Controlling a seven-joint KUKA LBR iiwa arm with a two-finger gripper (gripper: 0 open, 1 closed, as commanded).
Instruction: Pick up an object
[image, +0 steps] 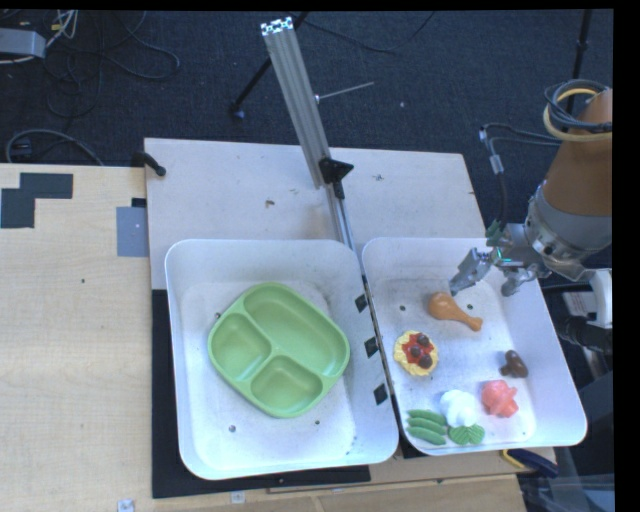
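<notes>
In the right bin (560, 380) lie an orange toy drumstick (454, 310), a yellow tart with red berries (416, 352), a small brown piece (514, 364), a pink-red toy (499, 398), a white ball (460, 406) and green pea pods (428, 426). My gripper (491, 274) hangs over the bin's upper part, just above and right of the drumstick. Its two fingers are spread apart with nothing between them.
The left bin (190, 300) holds a green divided plate (279, 347). A slanted metal rail (308, 120) runs from the top down to the gap between the bins. The arm's orange band (585, 180) is at the right edge.
</notes>
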